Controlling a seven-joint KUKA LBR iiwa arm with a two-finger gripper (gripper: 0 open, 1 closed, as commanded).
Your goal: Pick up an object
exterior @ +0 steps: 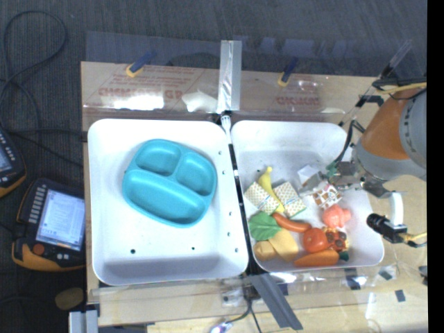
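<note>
Two white bins sit on the bench; the jaws (pixel 320 184), whose state I cannot tell, hover over toy food (pixel 298 220) just left.

Dark grey carpet floor (pixel 139 12) — black cables (pixel 28 54) at left, tan bench top (pixel 104 82), perhaps plywood.

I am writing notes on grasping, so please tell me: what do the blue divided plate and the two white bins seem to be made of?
The blue divided plate looks like moulded plastic with a smooth, slightly glossy finish: uniform colour, rounded compartment ridges, soft highlights. The left bin and right bin appear to be thin formed plastic, smooth and semi-matte, judging by rounded corners and even white surfaces.
</note>
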